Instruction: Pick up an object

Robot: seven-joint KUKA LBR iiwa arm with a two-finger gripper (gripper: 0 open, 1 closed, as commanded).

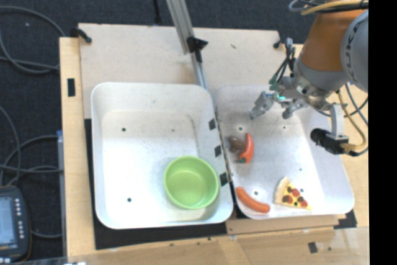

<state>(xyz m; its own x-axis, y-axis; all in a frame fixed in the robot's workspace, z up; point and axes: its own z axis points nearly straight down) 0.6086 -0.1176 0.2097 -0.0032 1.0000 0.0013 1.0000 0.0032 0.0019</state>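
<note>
Camera view: spread, empty fingers hover above the right bin, well apart from carrot, sausage, pizza slice.

bins: 2 | green bowl: 1 | sausages: 2 | pizza slice: 1 | brown lump: 1

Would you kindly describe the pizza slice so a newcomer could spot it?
Look in the right bin, at its near right corner. The pizza slice lies there: a yellow wedge with red dots, unlike the plain orange-red sausage to its left.
</note>
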